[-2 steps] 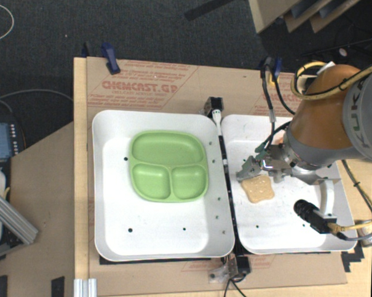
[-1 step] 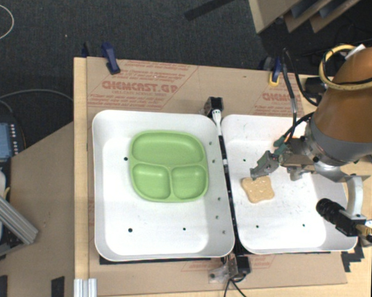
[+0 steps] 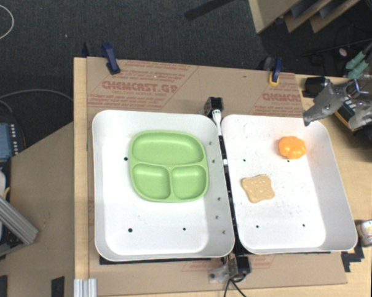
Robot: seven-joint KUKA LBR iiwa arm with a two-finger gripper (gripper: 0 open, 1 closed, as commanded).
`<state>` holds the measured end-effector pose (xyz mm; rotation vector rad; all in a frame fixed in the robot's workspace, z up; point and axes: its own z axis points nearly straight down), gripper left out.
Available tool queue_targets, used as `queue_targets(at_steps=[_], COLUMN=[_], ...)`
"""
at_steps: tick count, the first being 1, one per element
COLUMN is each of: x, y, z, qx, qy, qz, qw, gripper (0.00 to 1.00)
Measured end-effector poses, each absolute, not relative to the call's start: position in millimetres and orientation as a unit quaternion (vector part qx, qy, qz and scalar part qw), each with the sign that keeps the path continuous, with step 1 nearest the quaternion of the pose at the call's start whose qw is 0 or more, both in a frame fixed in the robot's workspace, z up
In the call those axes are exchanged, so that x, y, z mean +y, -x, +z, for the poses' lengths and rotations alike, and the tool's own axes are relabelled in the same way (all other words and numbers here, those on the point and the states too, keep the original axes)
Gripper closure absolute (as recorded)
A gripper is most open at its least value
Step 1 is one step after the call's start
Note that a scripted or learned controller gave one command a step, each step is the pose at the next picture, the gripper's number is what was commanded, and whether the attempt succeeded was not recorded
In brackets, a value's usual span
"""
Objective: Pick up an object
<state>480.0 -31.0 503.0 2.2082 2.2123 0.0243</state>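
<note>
- Dark carpet surrounds the worktop (image 3: 176, 83), a brown board clamped at its far edge, and on it we see two shallow white bins side by side.
- Left bin (image 3: 111, 172): it holds a pale green plastic tray with three compartments (image 3: 168, 165), lying flat and broad; we judge it awkward for a two-finger grasp.
- Right bin (image 3: 322, 194): an orange rounded object (image 3: 292, 147) sits near the far right corner, and a flat tan piece shaped like toast (image 3: 257, 188) lies toward the middle, well apart from it.
- Our tool (image 3: 320, 106) hangs at the right bin's far right corner, just beside the orange object; we cannot tell how wide it stands.
- Risks as we judge them: the rounded object could roll off on contact, the bin wall could foul a descent, and the toast may be too thin to catch.
</note>
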Motion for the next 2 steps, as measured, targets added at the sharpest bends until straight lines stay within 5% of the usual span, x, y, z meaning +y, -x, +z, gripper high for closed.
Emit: queue_targets(at_steps=[1,2], x=[-22,-33], y=[-510.1,-498.8], z=[380,540], qx=[0.707,0.707], qy=[-0.707,-0.707], qz=[-0.0037,0.0074], qw=[-0.003,0.008], gripper=[0.0,0.0])
